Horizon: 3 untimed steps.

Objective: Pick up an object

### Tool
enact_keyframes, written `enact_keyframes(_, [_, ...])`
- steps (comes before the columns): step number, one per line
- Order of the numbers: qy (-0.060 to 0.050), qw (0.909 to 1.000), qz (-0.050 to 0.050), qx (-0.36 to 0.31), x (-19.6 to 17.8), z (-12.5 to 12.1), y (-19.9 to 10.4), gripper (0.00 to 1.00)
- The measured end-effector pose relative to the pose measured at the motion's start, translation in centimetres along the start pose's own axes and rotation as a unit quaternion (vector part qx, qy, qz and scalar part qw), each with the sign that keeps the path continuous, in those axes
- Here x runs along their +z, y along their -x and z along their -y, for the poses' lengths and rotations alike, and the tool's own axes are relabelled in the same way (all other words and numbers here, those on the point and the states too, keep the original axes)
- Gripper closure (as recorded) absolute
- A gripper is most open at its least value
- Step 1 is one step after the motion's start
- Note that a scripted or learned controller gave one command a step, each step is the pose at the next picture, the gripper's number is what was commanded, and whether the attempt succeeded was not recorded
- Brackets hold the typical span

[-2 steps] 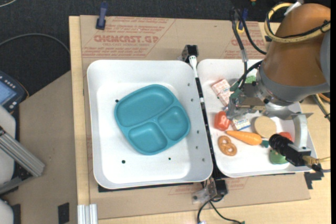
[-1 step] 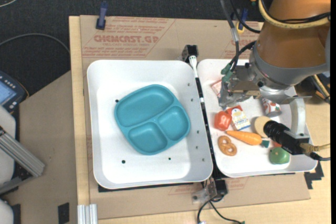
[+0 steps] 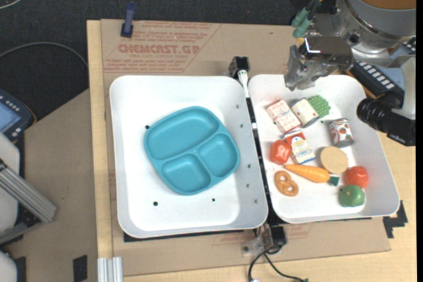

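My gripper (image 3: pixel 301 80) hangs over the far left corner of the right bin (image 3: pixel 377 201), above and behind the toys, with nothing visible between its fingers. Below it lie several small toy foods: a pink-and-white carton (image 3: pixel 282 115), a cream block (image 3: pixel 305 111), a green piece (image 3: pixel 320 104), a small can (image 3: pixel 340 131), a red pepper (image 3: pixel 280 152), a milk carton (image 3: pixel 302 146), an orange carrot (image 3: pixel 308 172), a pretzel (image 3: pixel 285 183), a tan disc (image 3: pixel 334 159), a tomato (image 3: pixel 357 176) and a green apple (image 3: pixel 351 195).
The left bin (image 3: pixel 129 175) holds a teal divided plate (image 3: pixel 191 149). A black clamp (image 3: pixel 238 66) sits at the far end of the seam between the bins. A black camera body (image 3: pixel 386 115) juts in at the right edge of the right bin.
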State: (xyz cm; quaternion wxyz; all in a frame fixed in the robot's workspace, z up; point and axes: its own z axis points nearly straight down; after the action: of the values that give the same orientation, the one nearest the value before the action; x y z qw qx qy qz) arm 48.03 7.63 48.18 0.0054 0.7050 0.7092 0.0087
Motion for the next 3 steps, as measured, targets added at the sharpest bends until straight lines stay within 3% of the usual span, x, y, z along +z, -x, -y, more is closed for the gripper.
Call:
enact_keyframes(1, [-0.006,1.0000,-0.001,-0.006,-5.5,0.1,-15.8,1.00])
enact_keyframes(2, [-0.008,1.0000,0.001,0.001,-6.4,-0.1,-15.0,1.00])
enact_keyframes(3, [-0.015,0.9999,0.005,0.006,3.4,0.2,-10.1,1.00])
